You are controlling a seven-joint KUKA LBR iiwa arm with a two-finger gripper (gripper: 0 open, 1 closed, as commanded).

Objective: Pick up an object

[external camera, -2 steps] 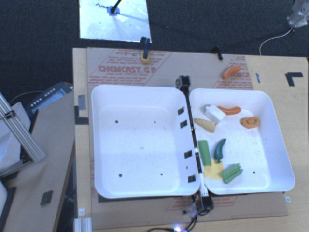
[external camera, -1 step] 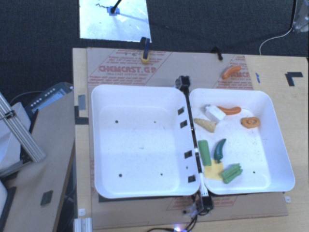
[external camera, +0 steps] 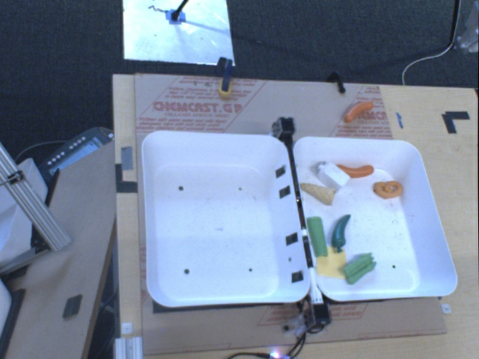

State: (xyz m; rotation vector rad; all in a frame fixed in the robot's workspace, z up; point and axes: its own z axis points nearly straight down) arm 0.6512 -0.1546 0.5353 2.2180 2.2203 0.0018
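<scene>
All the pickable things lie in the right bin (external camera: 428, 200). How they sit relative to the pincer, and whether the pincer is wide or narrow, cannot be told.

At the far side, a smooth orange sausage (external camera: 355, 170) touches a white block (external camera: 332, 175) on its left. Just near of the block lies a tan wedge (external camera: 319, 193), pointed toward the divider. An orange ring (external camera: 388, 190) sits apart to the right.

Toward the near side, a pale green stick (external camera: 316, 235) lies along the divider, with a dark green curved pepper (external camera: 340, 231) just beside it. A flat yellow piece (external camera: 330, 262) lies at their near ends, and a ribbed green bundle (external camera: 359, 267) touches its right edge.

The left bin (external camera: 217, 144) is glossy white plastic with a rounded rim. A second sausage (external camera: 359, 111) lies on the printed cardboard (external camera: 194, 107) beyond the right bin.
</scene>
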